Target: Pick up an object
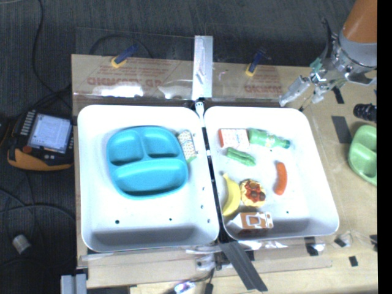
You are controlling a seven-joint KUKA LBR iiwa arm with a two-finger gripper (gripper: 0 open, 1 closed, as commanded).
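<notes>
Bins number two on my desk (318,182): the left bin (98,182) carries one blue divided plate (147,160) with one small patterned piece (186,144) against its right rim, and the right bin (312,164) carries seven things, namely one red-and-white carton (232,138), one green bottle (267,139), one green pod (241,157), one orange-red sausage (280,177), one banana (230,196), one round pastry with red topping (252,190) and one small brown box (256,220). I see the claw (306,92) outside the bins, over the desk past the right bin's far right corner, its two fingers spread moderately apart, with nothing between them and touching none of the objects
</notes>
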